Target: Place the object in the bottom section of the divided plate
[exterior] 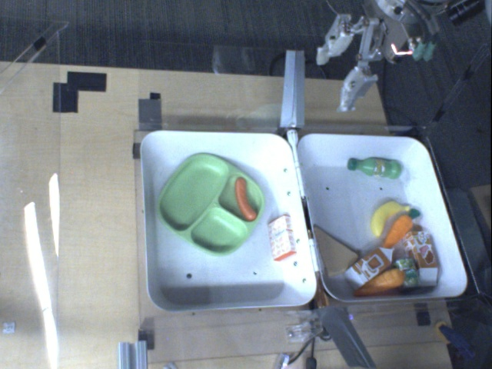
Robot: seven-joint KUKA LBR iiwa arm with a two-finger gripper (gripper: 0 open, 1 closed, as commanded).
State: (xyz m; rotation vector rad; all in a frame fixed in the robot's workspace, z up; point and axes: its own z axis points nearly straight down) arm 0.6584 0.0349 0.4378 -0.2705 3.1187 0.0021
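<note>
The end effector [350,71] hangs above the table [92,206], beyond the far rim of the right bin [430,156] and well apart from the plate [209,204]. Its two fingers stand apart with nothing between them.

The green divided plate lies in the left bin [223,287], toward that bin's far left. A sausage [245,199] rests in the plate's right section, lying lengthwise along it. Just right of the plate, on the bin floor, lies a small red and white carton [281,237], near the wall between the bins.

Farther right of the plate, the right bin holds a green bottle [375,167] lying on its side near the far wall. Nearer the camera is a yellow fruit [387,217], with a carrot [398,230] touching it. Below them small cartons [415,250] are heaped in the near right corner, and a second carrot [382,280] lies against them.
</note>
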